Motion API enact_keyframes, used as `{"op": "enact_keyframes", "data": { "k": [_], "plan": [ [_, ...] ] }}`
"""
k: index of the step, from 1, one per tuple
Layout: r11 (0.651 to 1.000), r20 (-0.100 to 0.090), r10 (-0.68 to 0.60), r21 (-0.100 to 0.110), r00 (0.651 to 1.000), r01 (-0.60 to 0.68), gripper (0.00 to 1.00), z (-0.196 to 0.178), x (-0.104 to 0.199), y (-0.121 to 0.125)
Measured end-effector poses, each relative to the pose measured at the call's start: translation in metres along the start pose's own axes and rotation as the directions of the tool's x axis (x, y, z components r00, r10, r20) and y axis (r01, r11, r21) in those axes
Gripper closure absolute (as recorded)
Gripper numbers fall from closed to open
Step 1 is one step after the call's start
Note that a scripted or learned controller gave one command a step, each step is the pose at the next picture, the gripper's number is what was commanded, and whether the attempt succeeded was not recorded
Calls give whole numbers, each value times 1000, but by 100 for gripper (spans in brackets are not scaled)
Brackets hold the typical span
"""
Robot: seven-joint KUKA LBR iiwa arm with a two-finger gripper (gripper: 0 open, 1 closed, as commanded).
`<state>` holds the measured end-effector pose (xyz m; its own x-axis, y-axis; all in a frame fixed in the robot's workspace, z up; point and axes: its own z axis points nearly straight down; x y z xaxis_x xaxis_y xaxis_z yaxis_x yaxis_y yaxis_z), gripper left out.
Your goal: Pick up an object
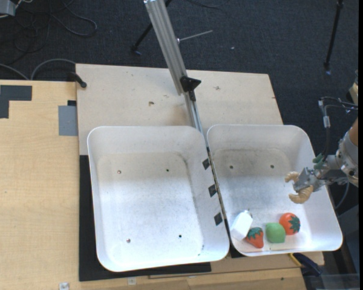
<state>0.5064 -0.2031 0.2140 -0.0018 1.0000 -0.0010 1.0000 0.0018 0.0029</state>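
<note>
Right now I have the gripper [304, 185] at the right side of the frame, hanging over the right bin [263, 135] close to its right wall, with the grey arm [351, 156] coming in from the frame's right edge. At its tip I see two tan, curved fingers [292, 177], one above the other with a small gap between them, so I read the jaws as partly open. Nothing sits in that gap, and I would not say it holds anything.

My candidates all lie in a row along the lower edge of the right bin: a white block [241, 223] leaning toward the divider, a small strawberry toy [255, 237] just beside it, a green piece [275, 232] next along, and a red-and-green toy [290, 223] furthest right, nearest the gripper. They look like small play-food items, so I judge them light, probably plastic or soft foam, smooth enough to squirt out of a pinch but not fragile.

I would go for the red-and-green toy, since it stands slightly apart from the others, and close across its widest middle. The crowding near the bin wall looks like the main risk. The left bin [145, 144] holds no candidates.
</note>
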Motion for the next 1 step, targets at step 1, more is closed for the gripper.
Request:
{"op": "enact_keyframes", "data": {
  "k": [1],
  "plan": [
    [1000,-2,-4,3,1000,4,100,-11,54,17]
  ]
}}
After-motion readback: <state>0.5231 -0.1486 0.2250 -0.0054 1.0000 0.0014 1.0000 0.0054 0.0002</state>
